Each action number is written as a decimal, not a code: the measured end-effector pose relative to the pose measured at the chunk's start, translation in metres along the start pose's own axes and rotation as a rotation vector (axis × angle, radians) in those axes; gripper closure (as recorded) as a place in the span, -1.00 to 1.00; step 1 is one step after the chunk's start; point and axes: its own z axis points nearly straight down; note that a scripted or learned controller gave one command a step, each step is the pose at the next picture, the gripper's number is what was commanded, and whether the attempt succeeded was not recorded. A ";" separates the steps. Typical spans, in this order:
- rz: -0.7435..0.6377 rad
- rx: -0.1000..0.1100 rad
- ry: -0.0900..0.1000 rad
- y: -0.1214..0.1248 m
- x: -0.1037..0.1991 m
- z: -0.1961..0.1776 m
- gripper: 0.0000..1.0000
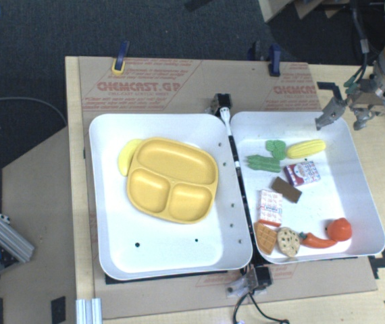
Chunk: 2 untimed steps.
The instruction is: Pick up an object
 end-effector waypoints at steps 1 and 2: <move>-0.003 -0.013 -0.003 0.003 0.000 -0.008 -1.00; -0.002 -0.005 -0.001 0.002 -0.003 0.056 -1.00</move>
